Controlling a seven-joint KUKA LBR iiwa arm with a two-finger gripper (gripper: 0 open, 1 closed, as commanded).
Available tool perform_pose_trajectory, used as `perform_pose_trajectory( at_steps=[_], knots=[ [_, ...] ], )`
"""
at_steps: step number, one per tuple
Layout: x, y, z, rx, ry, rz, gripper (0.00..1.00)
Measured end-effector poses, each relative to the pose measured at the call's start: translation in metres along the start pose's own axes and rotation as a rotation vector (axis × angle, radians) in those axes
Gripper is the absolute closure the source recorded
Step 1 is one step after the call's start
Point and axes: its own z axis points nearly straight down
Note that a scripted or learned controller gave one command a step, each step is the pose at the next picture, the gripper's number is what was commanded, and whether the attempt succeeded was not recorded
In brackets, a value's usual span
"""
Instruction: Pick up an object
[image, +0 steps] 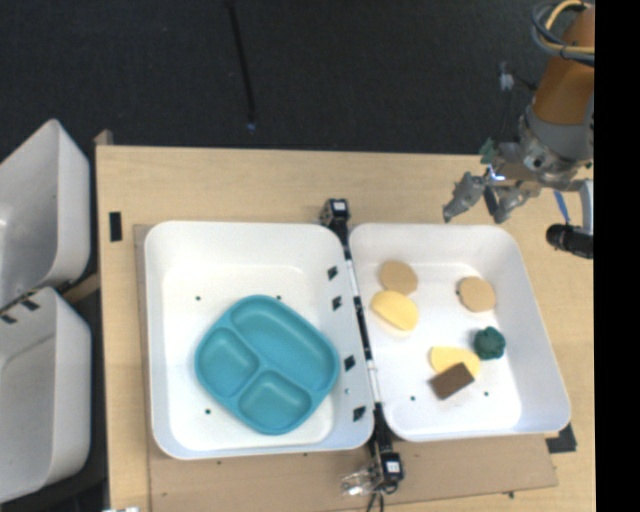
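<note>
Camera view: your arm is cut off at the right edge. The gripper hangs over the bench beyond the right bin's far rim, fingers spread, holding nothing. The food pieces lie well apart there; the green one is hard to identify.

Two white bins, one blue tray, six small food pieces.

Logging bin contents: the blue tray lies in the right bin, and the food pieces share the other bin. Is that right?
Not quite. The camera view shows the blue tray in the left bin; the food pieces, such as the green one, lie in the right bin.
</note>
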Motion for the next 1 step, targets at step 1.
perform_pose_trajectory(
  at_steps=[1],
  knots=[
    [0.0008,0.0021,-0.0099,-0.014,-0.003,-0.003,0.00]
  ],
)
